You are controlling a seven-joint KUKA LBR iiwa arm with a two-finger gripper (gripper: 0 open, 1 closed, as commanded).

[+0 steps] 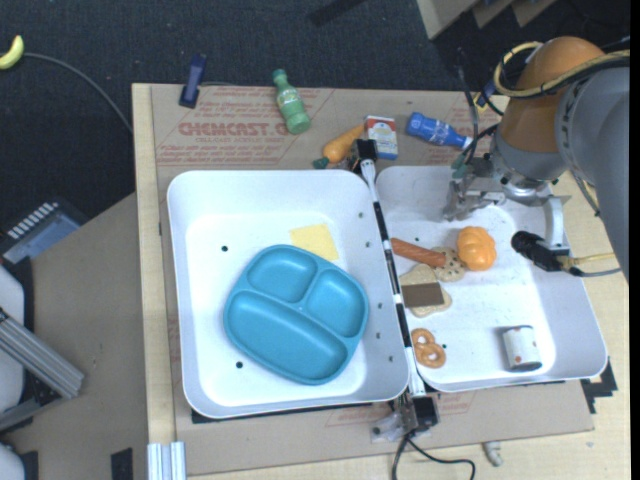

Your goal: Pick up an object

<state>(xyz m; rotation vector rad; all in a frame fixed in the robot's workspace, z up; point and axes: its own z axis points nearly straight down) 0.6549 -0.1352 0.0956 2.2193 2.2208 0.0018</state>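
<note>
Camera view: gripper (pixel 466 204) low in right bin (pixel 560 363), finger state unclear; best target orange fruit (pixel 477 247), approach centred from above.

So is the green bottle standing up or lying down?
Lying down. The green bottle rests on its side on the cardboard behind the bins, cap toward the back.

We see the gripper (pixel 468 200) low over the right bin (pixel 570 338), near its far edge. An orange (pixel 477 247), a hot dog (pixel 418 253), a pretzel (pixel 429 349) and a can (pixel 520 345) lie there. The left bin (pixel 195 298) holds a blue divided plate (pixel 294 312).
</note>
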